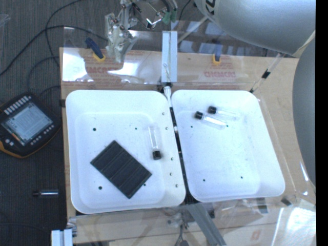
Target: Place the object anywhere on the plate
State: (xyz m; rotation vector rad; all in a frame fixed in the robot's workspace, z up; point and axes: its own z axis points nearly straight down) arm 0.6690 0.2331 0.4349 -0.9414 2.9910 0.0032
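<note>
White bins point(77, 137) sit side by side on a wooden bench point(287, 86).

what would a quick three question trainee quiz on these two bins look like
1. True or false: the dark ribbed plate lies in the right bin.
2. How many clear vials with black caps lie in the right bin? A) one B) two C) three
3. Fill in: the single vial in the left bin lies between the plate and the bin's ____ wall.

Key
1. False; it lies in the left bin.
2. B; the two vials lie near the bin's far end.
3. Right.
</note>
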